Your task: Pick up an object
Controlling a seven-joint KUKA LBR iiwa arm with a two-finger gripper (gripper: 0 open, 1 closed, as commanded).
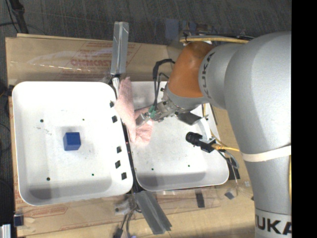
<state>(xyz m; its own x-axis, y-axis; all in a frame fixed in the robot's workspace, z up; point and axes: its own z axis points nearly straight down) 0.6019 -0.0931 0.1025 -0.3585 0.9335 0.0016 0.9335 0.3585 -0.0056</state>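
A pale brown bench stands on a dark floor and carries two shallow white bins side by side. The gripper is low inside the right bin, over its upper left part, and its tip meets the edge of a pink cloth. Whether the gripper is open or closed on the cloth cannot be told from this angle, since the wrist hides most of it.

The pink cloth lies crumpled along the right bin's left wall. Its upper part leans against the rim where the two bins meet, and its lower part bunches on the bin floor just beside the gripper. The rest of that bin's floor is bare white with a few small dark dots.

Above the gripper sits the orange band, and from it the thick grey arm runs out to the right side of the view, covering the right bin's far corner.

In the left bin a blue cube rests flat on the floor near the middle, well apart from the cloth and the gripper. A row of small black tabs runs down that bin's right wall. A grey metal bar lies across the bench at the top, pointing toward the seam between the bins.
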